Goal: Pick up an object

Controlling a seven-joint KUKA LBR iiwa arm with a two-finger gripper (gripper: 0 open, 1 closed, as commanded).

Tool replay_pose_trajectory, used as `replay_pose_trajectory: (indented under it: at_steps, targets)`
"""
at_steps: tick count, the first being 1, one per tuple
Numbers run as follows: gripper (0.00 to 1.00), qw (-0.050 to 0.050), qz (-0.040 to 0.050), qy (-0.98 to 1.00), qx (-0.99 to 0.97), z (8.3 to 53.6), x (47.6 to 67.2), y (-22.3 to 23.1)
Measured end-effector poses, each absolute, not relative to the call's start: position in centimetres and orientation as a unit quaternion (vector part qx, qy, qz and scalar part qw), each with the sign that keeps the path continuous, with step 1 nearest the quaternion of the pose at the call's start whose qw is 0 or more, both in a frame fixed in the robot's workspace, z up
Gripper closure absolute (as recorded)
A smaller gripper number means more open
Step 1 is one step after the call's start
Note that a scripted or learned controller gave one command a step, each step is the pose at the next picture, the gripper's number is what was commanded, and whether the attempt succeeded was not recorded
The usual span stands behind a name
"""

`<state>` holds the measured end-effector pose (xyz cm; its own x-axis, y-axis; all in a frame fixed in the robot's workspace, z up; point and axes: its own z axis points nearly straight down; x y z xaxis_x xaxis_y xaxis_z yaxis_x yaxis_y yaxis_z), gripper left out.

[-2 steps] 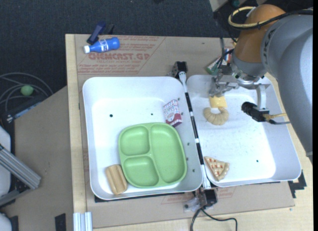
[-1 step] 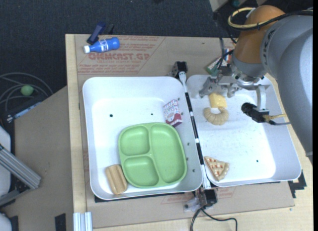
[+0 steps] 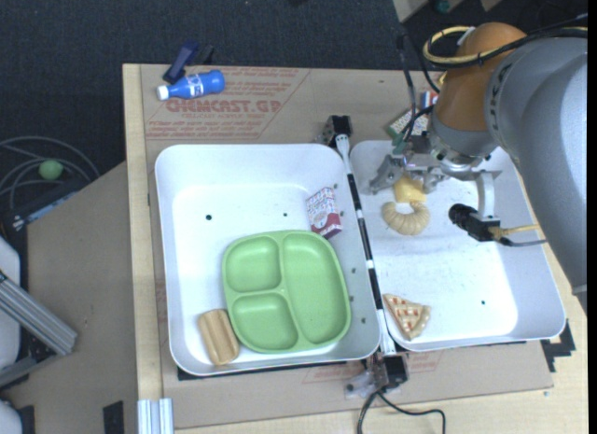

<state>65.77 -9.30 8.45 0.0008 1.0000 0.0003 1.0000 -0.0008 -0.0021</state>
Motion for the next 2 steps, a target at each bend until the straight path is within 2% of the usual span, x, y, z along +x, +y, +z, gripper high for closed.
replay_pose_trajectory:
  at_steps: [1,2]
  targets:
    - [1.0,-0.004,-0.0028,-0.707,-0.707,9.98,66.12,-9.29]
    - [0.0,-0.002,-0.001,-0.707,-0.707,9.72,65.96,-9.3]
